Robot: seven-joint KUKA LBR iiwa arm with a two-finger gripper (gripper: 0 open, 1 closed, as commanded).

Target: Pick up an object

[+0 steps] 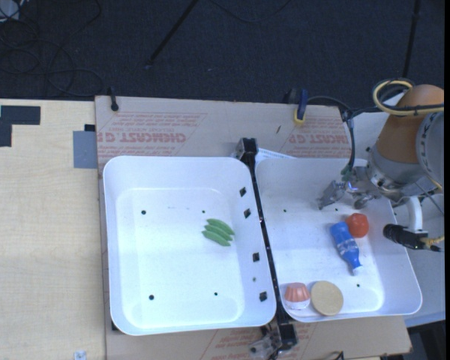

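Biggest risk I see here: the gripper sits low over the right bin, at about 12 o'clock from the blue bottle, and nothing is between its fingers. They look slightly spread, though it's small and hard to be sure. The bottle lies on its side touching the orange ball at its 1 o'clock, so a closing pinch could nudge the ball away or roll the bottle instead of catching it. Down at 6 o'clock in the same bin sit a tan disc and a small orange-and-white cup, just beside each other against the wall, awkward to reach. The green pea pod lies alone in the left bin, well apart.
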